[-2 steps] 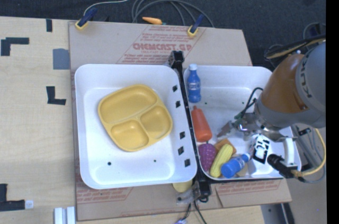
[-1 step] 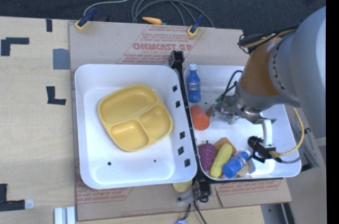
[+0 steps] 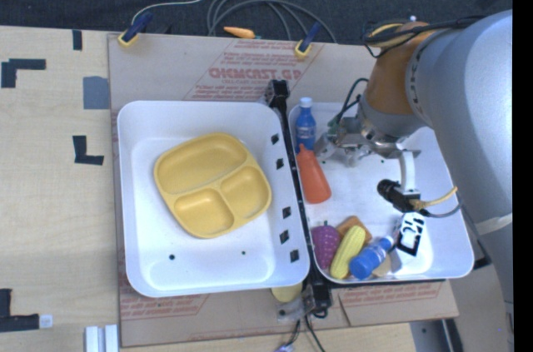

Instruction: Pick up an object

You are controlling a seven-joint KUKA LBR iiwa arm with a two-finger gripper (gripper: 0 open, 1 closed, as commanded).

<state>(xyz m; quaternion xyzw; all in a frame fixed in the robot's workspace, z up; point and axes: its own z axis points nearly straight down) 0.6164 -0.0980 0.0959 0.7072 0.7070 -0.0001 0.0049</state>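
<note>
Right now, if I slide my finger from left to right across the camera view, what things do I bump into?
Yellow plastic divided tray → orange plastic bottle → black-and-white patterned tag → big grey robot arm.

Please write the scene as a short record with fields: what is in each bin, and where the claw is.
left bin: yellow divided plate
right bin: blue bottle, orange bottle, purple toy, yellow corn, small blue bottle
claw: over the right bin, near its far end, beside the orange bottle
claw holding: nothing seen between fingers
</note>
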